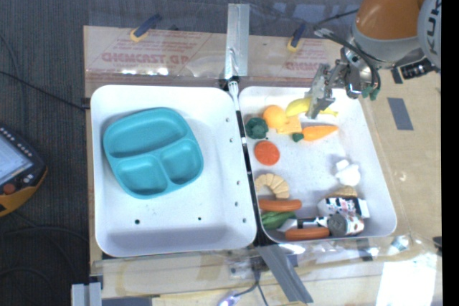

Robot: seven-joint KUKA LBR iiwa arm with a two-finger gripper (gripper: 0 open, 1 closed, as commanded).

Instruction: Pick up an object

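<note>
The right bin (376,154) holds several toy foods. At its far end lie an orange fruit (273,115), a yellow banana (297,108), a yellow piece (289,127) and an orange carrot (320,132). My gripper (316,102) hangs low over the far part of this bin, right at the banana's right end and just above the carrot. The arm's orange band (391,0) is up at the right. I see nothing clearly held.
Also in the right bin: a green broccoli (256,127), red tomato (267,152), croissant (273,185), sausages (280,205), a white lump (348,172) and a black-and-white carton (345,208). The left bin (115,226) holds a teal divided plate (152,150).
</note>
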